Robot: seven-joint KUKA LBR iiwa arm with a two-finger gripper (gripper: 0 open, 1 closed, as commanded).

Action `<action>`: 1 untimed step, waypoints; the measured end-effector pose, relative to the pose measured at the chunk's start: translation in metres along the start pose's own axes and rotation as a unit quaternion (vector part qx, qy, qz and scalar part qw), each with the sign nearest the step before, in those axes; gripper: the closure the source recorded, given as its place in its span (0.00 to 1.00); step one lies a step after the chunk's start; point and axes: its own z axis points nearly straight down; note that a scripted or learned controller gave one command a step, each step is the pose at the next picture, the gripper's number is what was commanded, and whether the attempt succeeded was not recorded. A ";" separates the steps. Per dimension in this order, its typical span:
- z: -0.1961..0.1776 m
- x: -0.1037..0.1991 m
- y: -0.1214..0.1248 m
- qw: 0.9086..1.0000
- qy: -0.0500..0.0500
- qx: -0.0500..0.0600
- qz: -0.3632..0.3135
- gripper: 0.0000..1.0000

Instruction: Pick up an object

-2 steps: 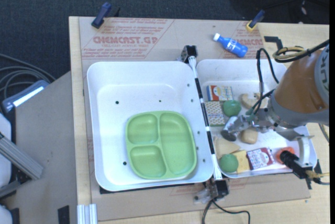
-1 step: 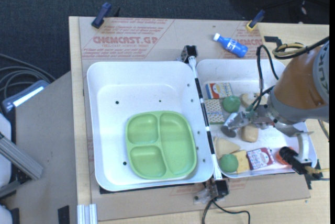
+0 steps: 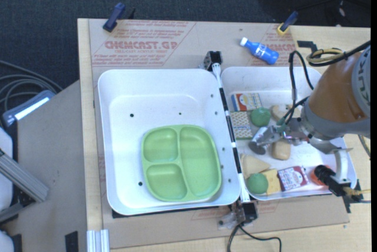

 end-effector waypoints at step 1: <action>0.000 0.000 0.000 1.000 -0.001 -0.001 0.000 0.00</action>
